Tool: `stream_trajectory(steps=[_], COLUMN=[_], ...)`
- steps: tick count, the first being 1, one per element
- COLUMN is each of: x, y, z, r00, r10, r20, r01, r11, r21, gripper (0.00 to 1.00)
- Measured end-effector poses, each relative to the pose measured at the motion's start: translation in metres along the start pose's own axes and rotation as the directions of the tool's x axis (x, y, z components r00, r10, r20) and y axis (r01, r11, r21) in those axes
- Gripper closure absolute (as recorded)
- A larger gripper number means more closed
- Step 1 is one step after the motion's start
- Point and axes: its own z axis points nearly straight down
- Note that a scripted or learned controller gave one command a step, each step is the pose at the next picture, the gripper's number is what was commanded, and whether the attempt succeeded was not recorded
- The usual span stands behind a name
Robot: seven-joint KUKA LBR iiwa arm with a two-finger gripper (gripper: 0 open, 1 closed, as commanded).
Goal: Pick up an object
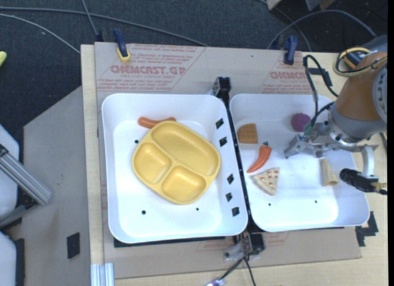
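Camera view: arm (pixel 360 103) reaches low over right bin (pixel 295 217).

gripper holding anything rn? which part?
Nothing held. The gripper hangs open over the right bin, with bare bin floor between its fingers; the purple object and chili pepper lie apart from it.

A dark carpeted floor (pixel 49 38) surrounds the bench — grey cables (pixel 92 16) trail across it. The bench's brown board (pixel 184 63) (printed with red lettering) is held by blue clamps (pixel 122 45) at its far edge.
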Motion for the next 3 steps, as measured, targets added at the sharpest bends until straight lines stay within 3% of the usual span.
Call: stream_trajectory(steps=[1,3], x=[0.000,0.006], y=[0.001,-0.010], z=[-0.012,-0.121], r00=[1.000,1.000], r10=[0.000,-0.001], r20=[0.000,0.003], r01=[0.000,0.001], r11=[1.000,1.000], r21=[-0.004,-0.010], gripper=[1.00,1.00])
